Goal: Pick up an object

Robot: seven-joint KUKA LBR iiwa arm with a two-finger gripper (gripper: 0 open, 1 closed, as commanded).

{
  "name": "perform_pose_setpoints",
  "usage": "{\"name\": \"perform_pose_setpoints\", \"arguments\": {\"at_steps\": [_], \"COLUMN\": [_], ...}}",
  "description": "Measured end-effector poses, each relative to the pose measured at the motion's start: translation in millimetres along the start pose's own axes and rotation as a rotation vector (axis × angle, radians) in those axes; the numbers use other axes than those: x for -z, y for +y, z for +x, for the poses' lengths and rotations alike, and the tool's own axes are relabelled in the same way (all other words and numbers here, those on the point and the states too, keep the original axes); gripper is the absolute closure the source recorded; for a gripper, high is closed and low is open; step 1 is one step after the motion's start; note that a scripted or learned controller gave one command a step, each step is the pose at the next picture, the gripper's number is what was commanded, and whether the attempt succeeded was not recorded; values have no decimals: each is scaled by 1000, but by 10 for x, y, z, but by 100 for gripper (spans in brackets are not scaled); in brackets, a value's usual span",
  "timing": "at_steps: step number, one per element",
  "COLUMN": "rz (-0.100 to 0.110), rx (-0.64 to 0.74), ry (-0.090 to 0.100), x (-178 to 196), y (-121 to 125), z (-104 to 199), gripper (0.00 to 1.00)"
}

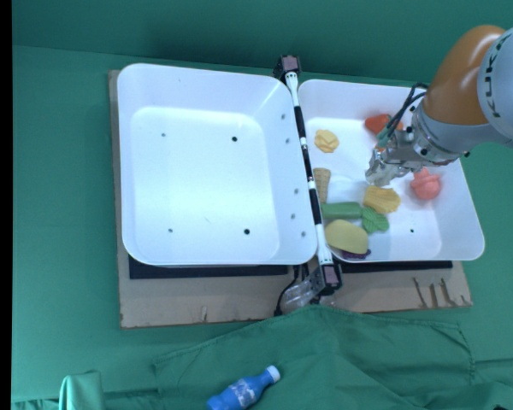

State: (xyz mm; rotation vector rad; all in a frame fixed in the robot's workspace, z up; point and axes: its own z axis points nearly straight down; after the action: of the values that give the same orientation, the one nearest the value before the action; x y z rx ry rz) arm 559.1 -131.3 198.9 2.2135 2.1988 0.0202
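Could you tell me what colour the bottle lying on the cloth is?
The bottle is blue with a white cap, seen in the camera view.

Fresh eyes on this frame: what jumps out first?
The grey arm with the orange band reaching in from the right, its gripper low over the right white bin. That bin carries a cluster of small bright toy foods, among them a yellow-orange piece just below the gripper and a pink one beside it. Off the bench, a small blue bottle lies on the green cloth at the bottom.

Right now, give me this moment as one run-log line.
stage: reaching | gripper: over right bin, above yellow toy | hold: none seen | left bin: no toys
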Motion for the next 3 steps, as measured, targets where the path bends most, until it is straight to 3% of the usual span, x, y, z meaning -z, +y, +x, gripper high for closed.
{"name": "perform_pose_setpoints", "arguments": {"at_steps": [1, 2, 3], "rz": [5, -1, 1], "rx": [0, 0, -1], "ry": [3, -2, -1], "x": [-122, 7, -2], "y": [-225, -206, -210], "z": [-525, -528, -525], "gripper": [100, 100, 0]}}
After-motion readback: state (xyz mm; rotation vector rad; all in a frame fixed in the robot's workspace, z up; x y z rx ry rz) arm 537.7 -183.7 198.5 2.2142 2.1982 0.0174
